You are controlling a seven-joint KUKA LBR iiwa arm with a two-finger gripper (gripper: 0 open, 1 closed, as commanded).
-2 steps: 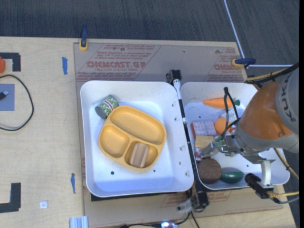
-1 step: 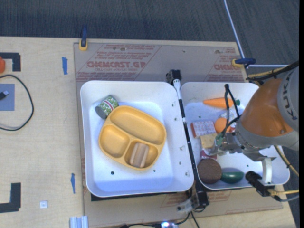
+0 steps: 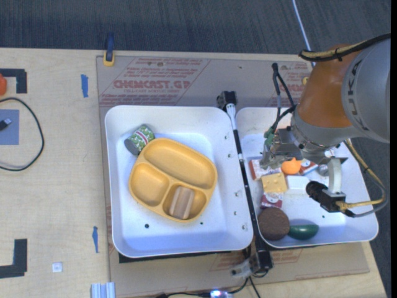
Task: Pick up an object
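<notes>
While the gripper [image 3: 280, 157] hangs low over the right bin [image 3: 366, 228], I cannot tell its state. Just beside it lie an orange ball [image 3: 290, 166] and a yellow block [image 3: 273, 183]; so crowded, a descent may nudge both aside.

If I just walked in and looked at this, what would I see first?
Probably the big yellow divided tray sitting in the left bin, with a tan roll-shaped thing in one of its small compartments. Next, the grey arm with its orange band reaching over the right bin, where small things crowd together: an orange piece, a brown round one and a dark green one.
</notes>
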